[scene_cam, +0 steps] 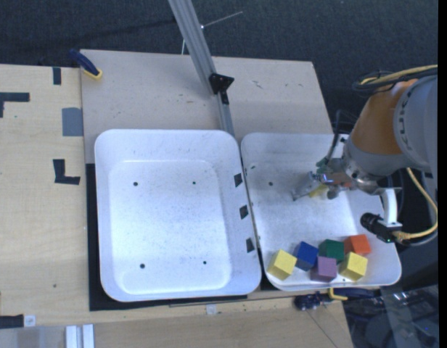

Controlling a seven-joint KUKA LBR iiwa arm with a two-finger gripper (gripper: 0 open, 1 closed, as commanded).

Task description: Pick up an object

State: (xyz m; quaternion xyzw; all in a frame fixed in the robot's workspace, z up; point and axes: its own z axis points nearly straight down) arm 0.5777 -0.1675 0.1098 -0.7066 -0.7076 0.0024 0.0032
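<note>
The arm's last link is a rounded grey metal housing [421, 122] with a broad orange band [376, 125] just behind the wrist. Ahead of the band sits the small two-finger gripper [310, 190], dark and silvery with bits of blue and yellow at its base. Yellow cables [398, 75] loop over the housing, and a black fitting with a white bracket [383, 220] hangs beside the wrist.

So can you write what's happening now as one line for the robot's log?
pincer: low in right bin | blocks: clustered at near edge, apart from pincer | nothing seen held
</note>
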